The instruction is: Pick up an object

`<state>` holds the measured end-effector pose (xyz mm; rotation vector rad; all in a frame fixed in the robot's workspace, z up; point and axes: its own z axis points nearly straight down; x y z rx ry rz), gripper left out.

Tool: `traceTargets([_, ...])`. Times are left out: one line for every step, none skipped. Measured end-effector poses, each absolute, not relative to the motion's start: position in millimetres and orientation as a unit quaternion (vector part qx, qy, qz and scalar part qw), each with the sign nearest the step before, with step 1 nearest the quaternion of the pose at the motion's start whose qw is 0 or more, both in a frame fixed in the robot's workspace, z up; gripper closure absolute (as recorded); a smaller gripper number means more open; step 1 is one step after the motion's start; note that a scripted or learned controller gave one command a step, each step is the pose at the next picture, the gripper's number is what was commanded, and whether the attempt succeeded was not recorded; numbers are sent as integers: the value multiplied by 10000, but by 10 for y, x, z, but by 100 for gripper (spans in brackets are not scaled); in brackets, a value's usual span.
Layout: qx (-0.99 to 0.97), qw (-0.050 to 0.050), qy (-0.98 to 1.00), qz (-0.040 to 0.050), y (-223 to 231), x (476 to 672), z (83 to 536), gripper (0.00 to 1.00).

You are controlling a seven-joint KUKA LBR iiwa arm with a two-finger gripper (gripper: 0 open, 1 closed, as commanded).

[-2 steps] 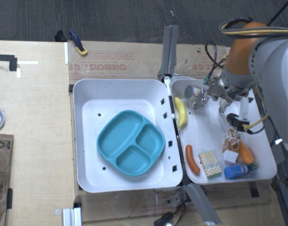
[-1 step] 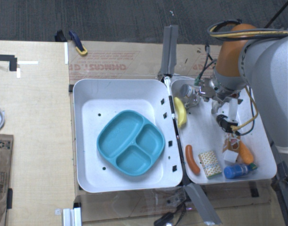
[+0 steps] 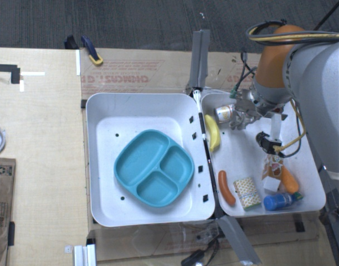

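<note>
My gripper [image 3: 238, 118] is down in the back left part of the right bin [image 3: 311, 165], under the orange-banded wrist. A small silver can [image 3: 223, 113] lies right beside it on its left, touching or nearly so; I cannot tell which. A yellow banana [image 3: 212, 133] lies along the bin's left wall just in front of the can. Nearer the front are a red sausage [image 3: 226, 188], a patterned block [image 3: 247, 193], a blue bottle [image 3: 279, 201], an orange carrot [image 3: 290, 180] and a small packet [image 3: 273, 168].
The left bin [image 3: 100, 148] holds a blue divided plate [image 3: 154, 168]. A grey divider post [image 3: 199, 60] rises between the bins at the back. Cables hang from the wrist over the right bin's middle. A yellow-and-blue clamp [image 3: 91, 51] lies on the bench at the back left.
</note>
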<state>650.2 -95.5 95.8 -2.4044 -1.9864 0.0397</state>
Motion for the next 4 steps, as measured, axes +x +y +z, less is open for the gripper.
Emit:
traceTargets([-7709,114,-6366,136,-966,6499,1047,100])
traceTargets([-7709,110,-6367,138,-971,6499,1048,0])
traceTargets([-7276,5,-6860,8,-1014,6187,916,0])
traceTargets([-8051,211,-5925,189,-1300,6468,833,0])
